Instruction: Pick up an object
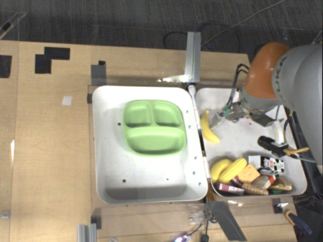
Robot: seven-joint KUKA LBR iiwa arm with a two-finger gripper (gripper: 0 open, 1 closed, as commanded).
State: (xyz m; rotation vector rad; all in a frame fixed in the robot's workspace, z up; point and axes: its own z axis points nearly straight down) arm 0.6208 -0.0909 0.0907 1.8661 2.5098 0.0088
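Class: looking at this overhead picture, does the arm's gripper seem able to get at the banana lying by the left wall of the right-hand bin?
Probably yes. The gripper hangs just right of the banana, with bare bin floor between them. The bin's left wall close beside the banana may crowd a finger.

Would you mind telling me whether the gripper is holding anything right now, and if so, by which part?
It cannot be told. The gripper sits low in the right bin, close beside the banana, with nothing visibly between its tips.
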